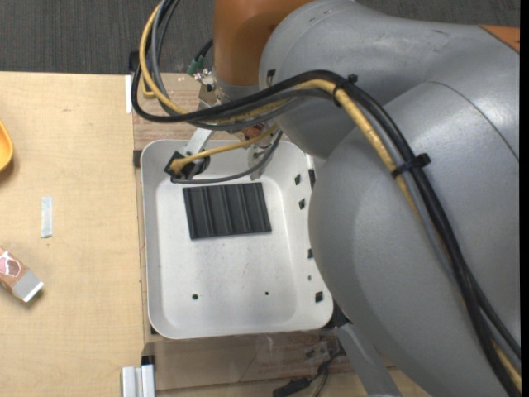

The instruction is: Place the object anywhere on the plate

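A black ribbed rectangular pad lies flat in the upper half of the white bin. My gripper hangs over the bin's far edge, just above the pad's top side, mostly hidden under the wrist and its yellow and black cables. I see nothing held in it. An orange curved rim, possibly the plate, shows at the far left edge on the wooden surface. The arm's large grey body covers the right side of the view.
On the wooden surface left of the bin lie a small grey strip and a pink and grey block. Two small dark dots mark the bin floor below the pad. Cables loop above the bin's top left corner.
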`<action>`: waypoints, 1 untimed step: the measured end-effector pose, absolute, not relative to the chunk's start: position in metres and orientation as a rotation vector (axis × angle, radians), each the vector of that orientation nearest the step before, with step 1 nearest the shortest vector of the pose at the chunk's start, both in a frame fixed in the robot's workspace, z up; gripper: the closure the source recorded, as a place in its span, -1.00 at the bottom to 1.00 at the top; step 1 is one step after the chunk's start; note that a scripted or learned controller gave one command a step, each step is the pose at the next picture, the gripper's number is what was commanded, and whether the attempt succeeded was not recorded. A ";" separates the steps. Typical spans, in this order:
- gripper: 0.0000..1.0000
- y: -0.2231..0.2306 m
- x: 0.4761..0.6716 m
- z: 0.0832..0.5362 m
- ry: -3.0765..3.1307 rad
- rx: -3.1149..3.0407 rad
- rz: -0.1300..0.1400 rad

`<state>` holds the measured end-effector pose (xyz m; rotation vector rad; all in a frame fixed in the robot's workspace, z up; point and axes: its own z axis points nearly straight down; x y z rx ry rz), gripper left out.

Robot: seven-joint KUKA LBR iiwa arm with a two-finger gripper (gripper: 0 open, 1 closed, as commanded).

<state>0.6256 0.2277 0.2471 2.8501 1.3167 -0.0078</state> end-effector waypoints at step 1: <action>1.00 0.227 0.625 0.254 1.322 2.846 -0.017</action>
